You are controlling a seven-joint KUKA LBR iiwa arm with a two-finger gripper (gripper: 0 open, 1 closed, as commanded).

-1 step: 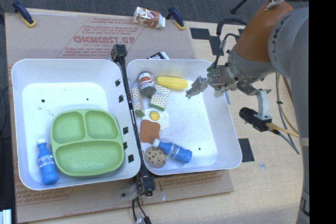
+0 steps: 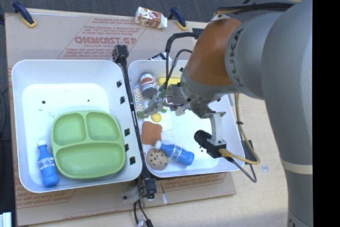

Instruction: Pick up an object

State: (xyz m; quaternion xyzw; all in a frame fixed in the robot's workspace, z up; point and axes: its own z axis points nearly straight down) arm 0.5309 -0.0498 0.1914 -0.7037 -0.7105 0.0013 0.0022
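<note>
The pincer (image 2: 162, 99) hangs low in the right bin (image 2: 226, 159) by the can (image 2: 147, 83); its grip cannot be told. It should centre squarely over one item before clamping.

Both bins (image 2: 32, 82) look like smooth glossy white plastic; the green tray (image 2: 87, 143) is matt plastic, the bench (image 2: 79, 40) printed cardboard.

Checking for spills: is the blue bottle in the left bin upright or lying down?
Lying down: the blue bottle rests on its side on the bin floor beside the green tray.
</note>
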